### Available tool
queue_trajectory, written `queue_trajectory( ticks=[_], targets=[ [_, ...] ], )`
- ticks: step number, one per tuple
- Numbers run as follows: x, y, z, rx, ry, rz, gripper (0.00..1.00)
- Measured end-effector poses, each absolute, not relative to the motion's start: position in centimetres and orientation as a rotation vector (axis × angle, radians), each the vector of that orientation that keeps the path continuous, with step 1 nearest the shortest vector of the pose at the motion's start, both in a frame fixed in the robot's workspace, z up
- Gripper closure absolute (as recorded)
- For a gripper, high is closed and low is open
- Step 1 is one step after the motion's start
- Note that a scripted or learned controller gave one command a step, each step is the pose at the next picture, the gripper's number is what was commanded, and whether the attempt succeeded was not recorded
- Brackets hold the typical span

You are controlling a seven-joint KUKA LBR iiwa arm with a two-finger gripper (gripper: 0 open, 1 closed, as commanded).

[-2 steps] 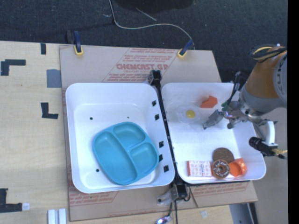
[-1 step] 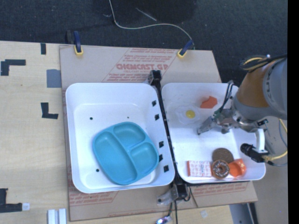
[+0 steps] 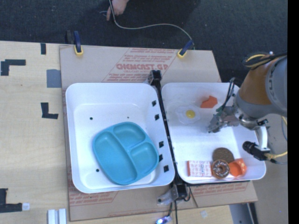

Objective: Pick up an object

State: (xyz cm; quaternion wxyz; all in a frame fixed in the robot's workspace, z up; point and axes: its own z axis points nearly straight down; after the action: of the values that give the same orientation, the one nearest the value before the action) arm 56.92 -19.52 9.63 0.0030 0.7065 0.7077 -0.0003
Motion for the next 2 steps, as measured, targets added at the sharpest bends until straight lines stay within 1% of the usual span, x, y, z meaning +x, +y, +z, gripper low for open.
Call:
queue_trajectory(
  ticks=[1, 2],
  targets=[
    [56.5, -19.2, 15.7, 2.217, 2.220, 0.003, 1.00],
    [56.4, -19.6, 20.1, 2.218, 2.221, 0.001, 1.00]
  ],
)
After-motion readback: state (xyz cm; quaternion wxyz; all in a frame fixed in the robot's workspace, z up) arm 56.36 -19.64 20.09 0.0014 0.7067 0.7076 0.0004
